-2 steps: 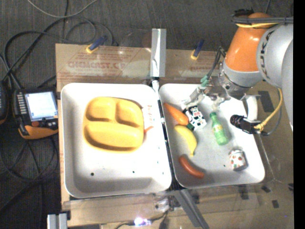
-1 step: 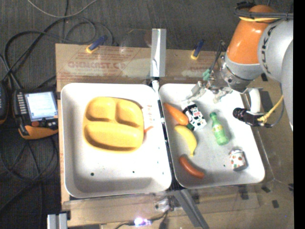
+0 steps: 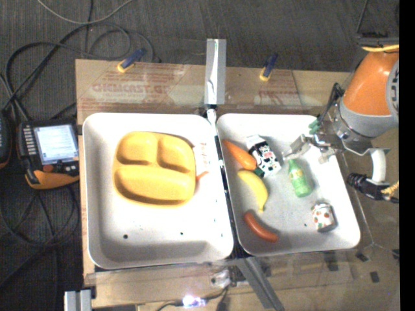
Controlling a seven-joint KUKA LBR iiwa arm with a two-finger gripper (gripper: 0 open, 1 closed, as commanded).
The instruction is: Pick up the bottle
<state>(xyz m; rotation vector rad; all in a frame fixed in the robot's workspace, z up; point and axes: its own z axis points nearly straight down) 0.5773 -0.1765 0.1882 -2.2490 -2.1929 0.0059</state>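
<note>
Gripper (image 3: 306, 142) just above bottle (image 3: 299, 178)

bottle (image 3: 299, 178): open bin floor to its right and below it; the tool (image 3: 310, 142) hangs close over its upper end.
left of bottle: black-and-white carton (image 3: 265, 158) near, banana (image 3: 254, 188) and carrot (image 3: 237, 155) beyond.
lower right: small can (image 3: 323, 216), apart.
lower left: sausage (image 3: 260, 227), well apart.
right bin (image 3: 347, 238): rim walls in the bottle's far side.

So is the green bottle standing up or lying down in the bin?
Lying down: the green bottle rests on its side on the right bin floor, cap toward the gripper.
</note>
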